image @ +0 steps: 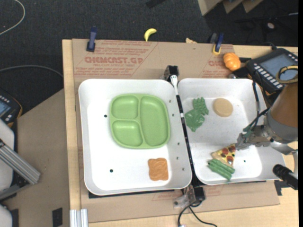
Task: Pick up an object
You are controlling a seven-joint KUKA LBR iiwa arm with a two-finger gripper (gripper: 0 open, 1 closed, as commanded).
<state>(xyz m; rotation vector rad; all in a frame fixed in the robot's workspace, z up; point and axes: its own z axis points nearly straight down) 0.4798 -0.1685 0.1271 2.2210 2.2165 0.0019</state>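
The right bin holds a green broccoli-like toy, a round tan cookie, a pizza slice and a bundle of green beans. My gripper reaches in from the right and hangs low over the right bin, just right of the pizza slice and close to its upper edge. Nothing shows between its fingers. In the left bin lie a green divided plate and an orange waffle-like piece.
A yellow banana and an orange fruit lie on the cardboard behind the bins. Blue clamps hold the board's back edge. A black pendant sits at the far right. A black clip joins the bins.
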